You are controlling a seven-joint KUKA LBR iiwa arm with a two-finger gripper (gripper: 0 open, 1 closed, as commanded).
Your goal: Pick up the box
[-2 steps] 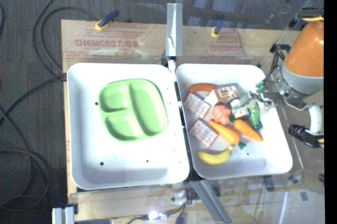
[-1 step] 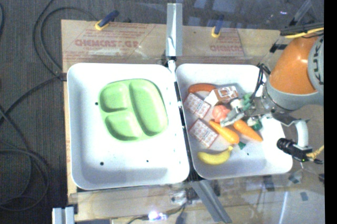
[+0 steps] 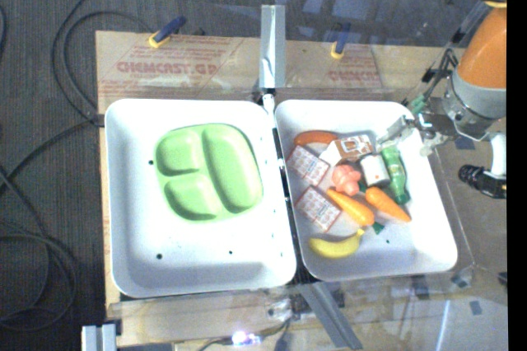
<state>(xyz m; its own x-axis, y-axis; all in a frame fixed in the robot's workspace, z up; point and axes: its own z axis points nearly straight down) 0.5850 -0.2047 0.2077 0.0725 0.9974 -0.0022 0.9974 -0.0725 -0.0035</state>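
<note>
In right bin (image 3: 428, 246): box (image 3: 355, 147) just left of gripper (image 3: 398, 129); gripper state unclear.

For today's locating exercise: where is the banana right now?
In the camera view, the banana lies in the right bin, near its front edge, just below the two carrots and apart from the green tray in the left bin.

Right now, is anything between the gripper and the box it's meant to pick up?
Nothing visible blocks it. The gripper hangs over the right bin's upper right part, and the small brown-topped box lies just to its left on top of the pile, uncovered. A green bottle sits below the gripper, off that path.
</note>
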